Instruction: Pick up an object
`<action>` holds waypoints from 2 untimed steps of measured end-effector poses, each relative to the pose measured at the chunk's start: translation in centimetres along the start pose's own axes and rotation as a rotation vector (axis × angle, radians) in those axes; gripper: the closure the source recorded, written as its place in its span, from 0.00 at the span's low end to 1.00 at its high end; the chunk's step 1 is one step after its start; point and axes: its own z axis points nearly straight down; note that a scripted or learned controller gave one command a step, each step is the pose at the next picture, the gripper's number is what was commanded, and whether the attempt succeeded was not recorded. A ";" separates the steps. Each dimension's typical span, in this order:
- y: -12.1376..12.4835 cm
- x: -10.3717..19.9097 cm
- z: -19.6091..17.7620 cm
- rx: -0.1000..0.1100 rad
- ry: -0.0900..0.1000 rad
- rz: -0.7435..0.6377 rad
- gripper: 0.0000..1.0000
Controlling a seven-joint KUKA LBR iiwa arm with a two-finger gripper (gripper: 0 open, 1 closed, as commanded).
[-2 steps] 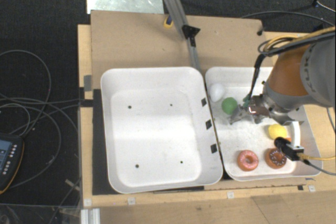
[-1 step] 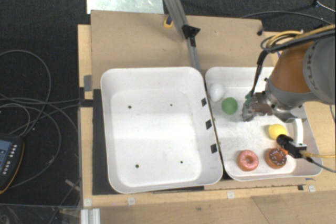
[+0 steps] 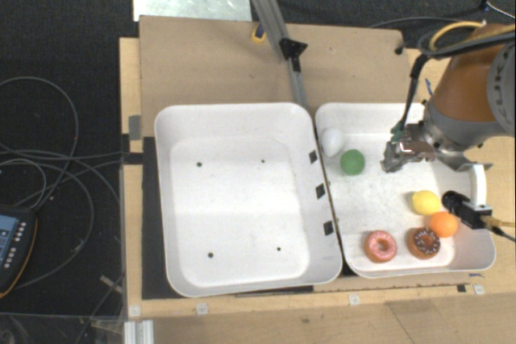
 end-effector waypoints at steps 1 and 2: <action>0.2 0.0 -5.4 0.000 -0.001 -0.001 1.00; 0.4 -0.1 -8.8 0.002 0.000 -0.001 1.00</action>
